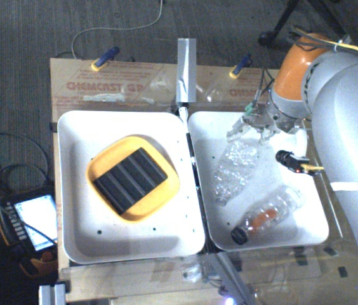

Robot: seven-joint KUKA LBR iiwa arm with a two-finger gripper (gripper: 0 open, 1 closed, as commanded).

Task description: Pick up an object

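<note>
In the camera view, two white bins are seen side by side on the bench. The left bin [77,234] is occupied at its centre by a yellow tray with a black ribbed insert [133,177].

In the right bin [318,230], a crumpled clear bottle [235,168] is laid from the far edge toward the middle, and a second clear bottle with a dark cap [268,216] is laid near the front edge.

The gripper [255,129] is held over the far edge of the right bin, just above the crumpled bottle's upper end. Its fingers are spread apart and nothing is gripped between them.
</note>
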